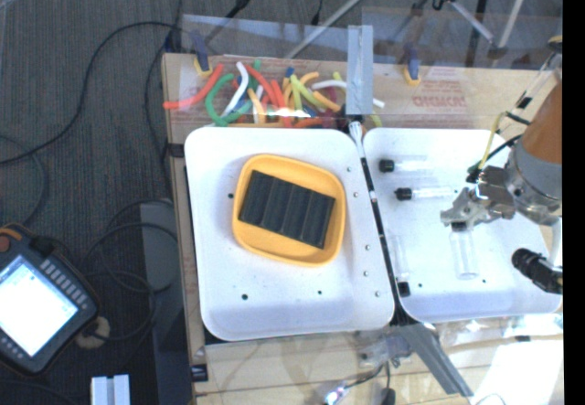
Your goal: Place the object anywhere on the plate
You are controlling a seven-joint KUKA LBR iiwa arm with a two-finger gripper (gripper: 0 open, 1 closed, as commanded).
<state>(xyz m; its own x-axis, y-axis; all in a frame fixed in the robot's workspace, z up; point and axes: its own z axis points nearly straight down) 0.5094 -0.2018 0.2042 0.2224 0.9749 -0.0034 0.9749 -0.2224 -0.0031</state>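
one fixed camera looks down at a slant on both white bins [274, 321].

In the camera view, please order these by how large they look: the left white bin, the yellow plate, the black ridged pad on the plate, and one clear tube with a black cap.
1. Left white bin
2. Yellow plate
3. Black ridged pad
4. Clear tube with black cap, clearly the smallest

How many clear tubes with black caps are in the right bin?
3, maybe more under the arm. Two tubes lie at the right bin's left, caps pointing left; a third tube lies below the gripper.
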